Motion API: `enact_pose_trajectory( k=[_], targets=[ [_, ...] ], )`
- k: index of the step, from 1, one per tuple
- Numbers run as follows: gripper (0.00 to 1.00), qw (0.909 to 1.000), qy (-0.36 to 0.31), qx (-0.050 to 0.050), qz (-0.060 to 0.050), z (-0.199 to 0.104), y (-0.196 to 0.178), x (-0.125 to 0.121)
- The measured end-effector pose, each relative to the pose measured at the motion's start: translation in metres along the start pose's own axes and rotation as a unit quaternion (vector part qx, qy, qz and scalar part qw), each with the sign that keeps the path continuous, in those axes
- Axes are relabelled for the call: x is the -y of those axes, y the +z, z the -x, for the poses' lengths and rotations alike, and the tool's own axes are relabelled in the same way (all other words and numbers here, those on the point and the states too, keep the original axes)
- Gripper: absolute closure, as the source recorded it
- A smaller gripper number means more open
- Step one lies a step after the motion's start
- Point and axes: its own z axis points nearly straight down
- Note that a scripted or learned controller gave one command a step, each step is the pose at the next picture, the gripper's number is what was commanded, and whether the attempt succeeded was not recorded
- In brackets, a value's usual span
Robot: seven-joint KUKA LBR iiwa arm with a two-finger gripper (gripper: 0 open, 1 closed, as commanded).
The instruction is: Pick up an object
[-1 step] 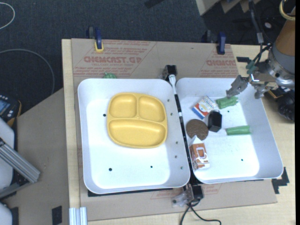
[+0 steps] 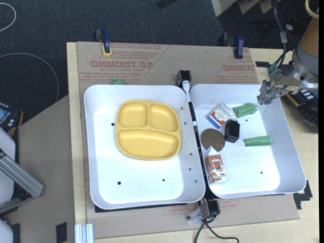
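Approach step, nothing picked yet. Gripper [image 2: 267, 92] hangs over right bin's [image 2: 283, 178] far-right edge; can't tell its state. Nearest object, green piece [image 2: 244, 110], lies just left; next it must drop onto that.

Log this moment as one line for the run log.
gripper: over right bin's far right corner, nothing seen held | right bin: two green pieces, black block, brown disc, two packets | left bin: yellow divided plate

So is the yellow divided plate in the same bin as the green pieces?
No, the yellow plate lies alone in the left bin, while both green pieces lie in the right bin.
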Motion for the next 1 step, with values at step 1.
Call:
enact_pose_trajectory(
  k=[1],
  targets=[
    [1.00,1.0000,-0.003,0.000,0.002,-0.0331,0.0156,-0.0880]
  ],
)
